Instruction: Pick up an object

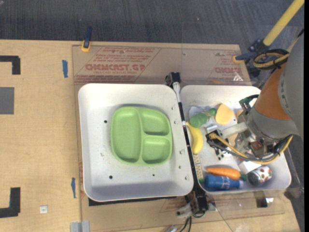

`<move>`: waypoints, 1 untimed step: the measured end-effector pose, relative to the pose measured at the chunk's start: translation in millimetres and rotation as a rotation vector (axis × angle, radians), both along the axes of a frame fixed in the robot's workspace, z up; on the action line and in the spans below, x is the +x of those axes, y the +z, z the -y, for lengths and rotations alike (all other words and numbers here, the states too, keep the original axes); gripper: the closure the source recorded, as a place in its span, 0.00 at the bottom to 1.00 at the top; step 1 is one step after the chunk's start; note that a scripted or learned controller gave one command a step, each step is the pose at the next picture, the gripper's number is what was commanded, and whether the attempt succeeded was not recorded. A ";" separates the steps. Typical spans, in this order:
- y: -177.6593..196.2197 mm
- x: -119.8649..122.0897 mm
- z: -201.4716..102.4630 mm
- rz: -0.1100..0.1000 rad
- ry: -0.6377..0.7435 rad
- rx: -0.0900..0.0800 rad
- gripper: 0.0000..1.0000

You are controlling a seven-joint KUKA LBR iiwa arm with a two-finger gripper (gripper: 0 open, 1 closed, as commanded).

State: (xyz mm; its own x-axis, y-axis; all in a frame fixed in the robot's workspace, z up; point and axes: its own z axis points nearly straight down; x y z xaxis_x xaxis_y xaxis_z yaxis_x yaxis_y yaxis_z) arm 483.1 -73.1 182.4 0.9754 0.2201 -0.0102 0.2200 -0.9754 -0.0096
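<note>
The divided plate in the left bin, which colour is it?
Light green; the divided plate shows plainly in the camera view.

A green plate (142,135), yellow banana (196,139), orange carrot (223,171) and blue bottle (222,182) lie in white bins (94,144).

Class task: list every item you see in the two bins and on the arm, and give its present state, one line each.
green divided plate: lying flat in the left bin, nothing in its compartments
banana: lying in the right bin by the divider
carrot: lying flat
blue bottle: on its side
end effector: low over the right bin, grip hidden
</note>
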 end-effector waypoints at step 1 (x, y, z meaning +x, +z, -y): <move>1.2 -4.1 -45.6 0.003 -0.010 0.001 1.00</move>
State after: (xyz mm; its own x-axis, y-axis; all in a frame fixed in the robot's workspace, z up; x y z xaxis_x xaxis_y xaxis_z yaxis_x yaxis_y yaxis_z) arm 479.0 -27.5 183.6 0.9775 0.2106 -0.0073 0.2105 -0.9775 -0.0104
